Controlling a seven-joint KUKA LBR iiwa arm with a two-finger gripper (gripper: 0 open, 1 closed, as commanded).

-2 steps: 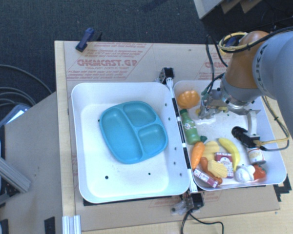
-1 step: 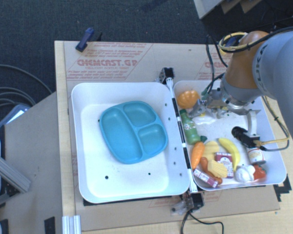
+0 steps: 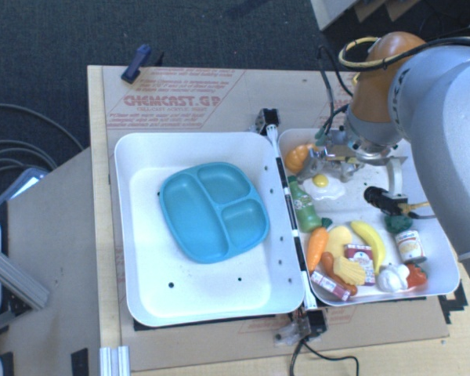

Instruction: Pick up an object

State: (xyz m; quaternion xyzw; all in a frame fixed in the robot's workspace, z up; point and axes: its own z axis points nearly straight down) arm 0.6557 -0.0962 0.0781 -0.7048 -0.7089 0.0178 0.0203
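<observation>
Claw (image 3: pixel 333 157) low over right white bin's (image 3: pixel 446 276) far-left corner; opening cannot be told. Orange round plastic fruit (image 3: pixel 296 157) just left of it, white fried-egg toy (image 3: pixel 323 185) directly beneath, nearer edge.

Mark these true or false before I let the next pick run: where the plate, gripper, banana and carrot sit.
1. The blue divided plate lies in the left bin. True.
2. The gripper hangs over the left bin. False: it is over the right bin, near the fried egg.
3. The banana rests on the blue plate. False: it lies in the right bin.
4. The carrot lies near the divider between the bins. True.
</observation>
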